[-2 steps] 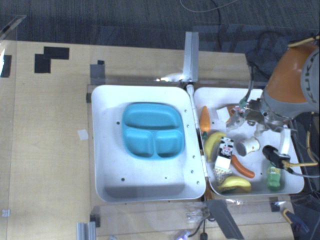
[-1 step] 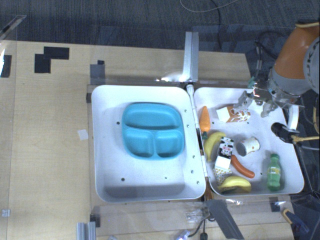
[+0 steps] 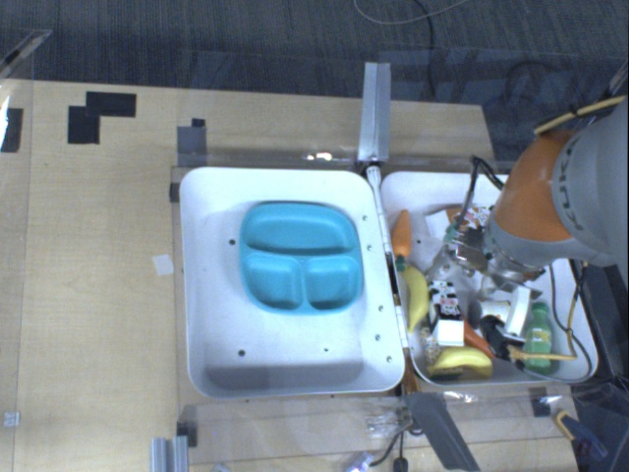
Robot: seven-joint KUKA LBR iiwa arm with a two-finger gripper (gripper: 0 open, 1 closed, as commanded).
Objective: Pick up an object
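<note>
I read the tool [image 3: 454, 285] low in the right bin [image 3: 580, 354], finger state unclear. Nearest pick: banana [image 3: 417, 298] just at its 9 o'clock, long axis 12-to-6, along the bin's left wall.

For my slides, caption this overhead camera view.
Grey arm reaching into right white bin of fruit; blue divided tray in left bin.

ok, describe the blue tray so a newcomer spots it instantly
Of the two white bins, take the left bin, away from the arm. The blue tray lies flat in its middle. It is light blue with three compartments, and far bigger than the bananas and small items crowding the right bin.
</note>
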